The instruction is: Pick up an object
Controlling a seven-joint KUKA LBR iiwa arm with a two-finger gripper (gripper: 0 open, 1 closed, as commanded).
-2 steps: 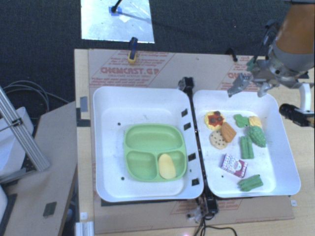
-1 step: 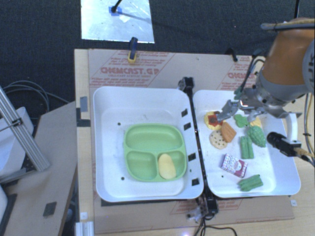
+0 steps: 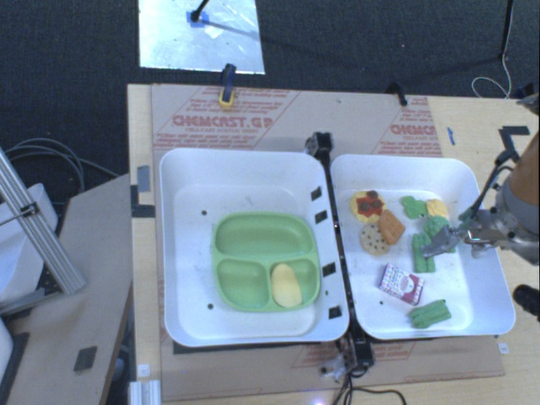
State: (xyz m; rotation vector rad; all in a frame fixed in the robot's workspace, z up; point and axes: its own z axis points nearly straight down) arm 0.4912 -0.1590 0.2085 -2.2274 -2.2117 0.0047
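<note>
The right bin (image 3: 485, 310) holds several toy foods. At its back sit a red and yellow pizza piece (image 3: 369, 203), an orange cracker (image 3: 391, 225) and a brown cookie (image 3: 374, 240). Near them are green pieces (image 3: 413, 206) and a small yellow piece (image 3: 437, 208). A pink carton (image 3: 402, 284) and a green pod (image 3: 430, 314) lie nearer the front. My gripper (image 3: 442, 242) reaches in from the right and hangs low over a green piece (image 3: 421, 258) in the middle of the bin, touching or nearly touching it.
The left bin (image 3: 181, 310) holds a green divided plate (image 3: 253, 234) with a yellow food piece (image 3: 287, 285) in its front right compartment. A black-clipped ridge (image 3: 327, 226) separates the two bins. The arm's body (image 3: 519, 218) stands over the right bin's right edge.
</note>
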